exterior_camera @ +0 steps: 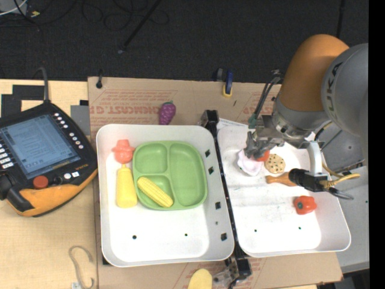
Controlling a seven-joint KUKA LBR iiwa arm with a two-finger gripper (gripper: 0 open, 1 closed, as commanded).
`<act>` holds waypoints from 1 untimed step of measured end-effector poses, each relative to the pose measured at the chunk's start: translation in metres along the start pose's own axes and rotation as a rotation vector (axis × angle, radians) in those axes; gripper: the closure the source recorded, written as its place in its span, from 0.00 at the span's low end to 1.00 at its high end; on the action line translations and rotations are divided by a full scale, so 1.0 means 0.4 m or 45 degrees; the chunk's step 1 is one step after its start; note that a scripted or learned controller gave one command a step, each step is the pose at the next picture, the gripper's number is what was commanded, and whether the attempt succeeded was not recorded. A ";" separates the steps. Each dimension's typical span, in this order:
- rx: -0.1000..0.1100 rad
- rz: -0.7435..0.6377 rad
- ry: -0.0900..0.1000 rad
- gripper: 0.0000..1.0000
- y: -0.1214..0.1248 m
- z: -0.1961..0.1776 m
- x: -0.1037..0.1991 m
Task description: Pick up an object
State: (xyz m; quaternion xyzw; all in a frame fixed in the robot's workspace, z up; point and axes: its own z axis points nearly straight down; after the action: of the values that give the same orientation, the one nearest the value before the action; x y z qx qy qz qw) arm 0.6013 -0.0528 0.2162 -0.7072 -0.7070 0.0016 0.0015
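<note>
A cardboard-covered counter is seen from above against a dark backdrop, with two shallow white bins set side by side on it. The gripper is lowered into the right bin near its far left corner, directly over a pale pink object, apparently because that piece is judged the pick target. Whether the gripper is spread or closed on it cannot be told, since the wrist hides the tips. Just beside it, toward the bin's right edge, a cookie is laid, then a dark-ended wooden utensil and a red pepper nearer the front. In the left bin a green divided tray is placed, with a corn cob resting on it and a yellow bottle along its left edge. A teach pendant is kept at the counter's left edge, out of the working area.
</note>
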 end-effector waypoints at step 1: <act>-0.002 0.000 0.000 1.00 -0.003 -0.003 -0.004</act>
State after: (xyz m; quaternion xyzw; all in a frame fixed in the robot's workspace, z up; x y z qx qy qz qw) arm 0.6003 -0.0543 0.2173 -0.7072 -0.7070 0.0011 0.0010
